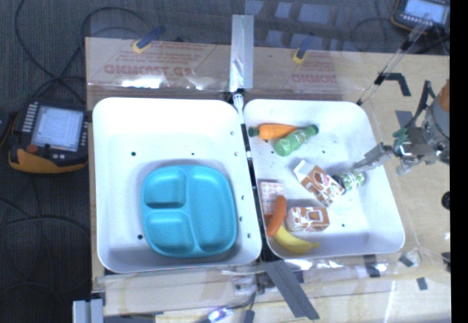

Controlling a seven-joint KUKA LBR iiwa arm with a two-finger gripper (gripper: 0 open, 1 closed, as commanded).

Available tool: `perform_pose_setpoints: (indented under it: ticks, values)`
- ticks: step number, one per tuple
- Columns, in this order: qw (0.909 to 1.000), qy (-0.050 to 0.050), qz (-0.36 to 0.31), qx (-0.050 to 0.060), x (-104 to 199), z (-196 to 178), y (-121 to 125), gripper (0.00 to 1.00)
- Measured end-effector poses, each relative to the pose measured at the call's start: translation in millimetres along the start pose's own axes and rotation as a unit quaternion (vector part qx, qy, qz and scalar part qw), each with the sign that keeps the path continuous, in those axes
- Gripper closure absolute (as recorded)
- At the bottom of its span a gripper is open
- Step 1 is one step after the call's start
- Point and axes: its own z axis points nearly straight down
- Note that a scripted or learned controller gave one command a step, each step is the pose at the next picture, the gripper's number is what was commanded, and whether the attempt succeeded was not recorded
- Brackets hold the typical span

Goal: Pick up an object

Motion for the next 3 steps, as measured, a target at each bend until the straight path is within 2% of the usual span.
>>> perform_pose_setpoints:
  ticks: [1,2,3]
  values:
    - [0.9989,-0.002,0.046,-0.007,77.1,130.7,21.7,0.00]
    - [0.9983,-0.010,0.051,-0.026,80.9,147.7,34.0,0.00]
    - [0.9980,-0.013,0.051,-0.036,79.0,133.4,39.5,1.00]
